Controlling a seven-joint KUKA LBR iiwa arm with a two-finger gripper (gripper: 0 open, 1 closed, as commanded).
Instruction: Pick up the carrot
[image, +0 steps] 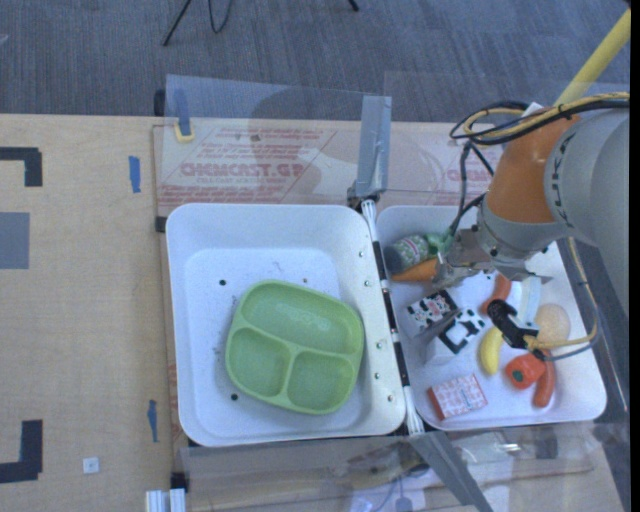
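One step at most looks begun: the small orange carrot (418, 269) lies in the right white bin (585, 395), just beside the arm's end effector (458, 262), whose opening I cannot tell, so the lift remains undone.

A bulky grey robot arm (595, 170) with a rounded orange band (522, 180) above its wrist, black and yellow cables (500, 118) looping across the top, and a black-and-white checkered marker (462, 328) near its gripper (455, 335).

Two bins (190, 240), one plate (293, 346), one banana (490, 351)
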